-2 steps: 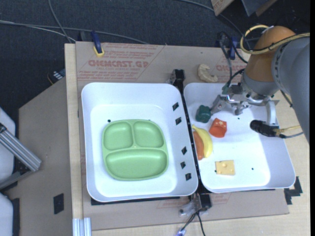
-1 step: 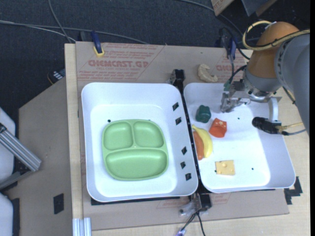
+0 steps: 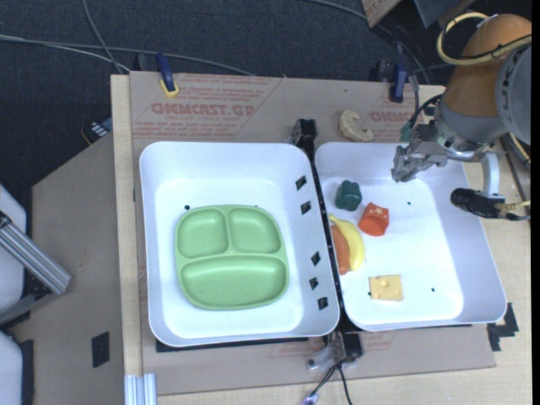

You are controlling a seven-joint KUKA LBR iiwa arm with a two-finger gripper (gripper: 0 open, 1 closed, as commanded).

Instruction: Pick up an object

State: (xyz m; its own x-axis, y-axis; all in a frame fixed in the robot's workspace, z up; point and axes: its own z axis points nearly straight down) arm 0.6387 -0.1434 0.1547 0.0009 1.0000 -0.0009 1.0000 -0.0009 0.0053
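Camera view, from above and at a slant, takes in two shallow white bins set side by side on a cardboard-covered bench. In the left bin (image 3: 160,226) a light green divided plate (image 3: 232,256) is seen lying flat, with three compartments. In the right bin (image 3: 456,277) five small objects are gathered toward the left half: a dark green block (image 3: 348,196) near the upper left, a red piece (image 3: 374,219) just below and to its right, a yellow banana (image 3: 352,241) lying along the bin's left wall with an orange-red item (image 3: 340,248) touching it on the left side, and a yellow cheese wedge (image 3: 386,288) lower down, apart from the rest. The gripper (image 3: 407,167) is seen over the upper part of the right bin, to the right of the dark green block and apart from every object; nothing is seen between its tips, and how far it is opened cannot be told at this size. A cream-coloured object (image 3: 355,125) is seen resting on the bench outside the bins, just above the right bin's upper left corner.
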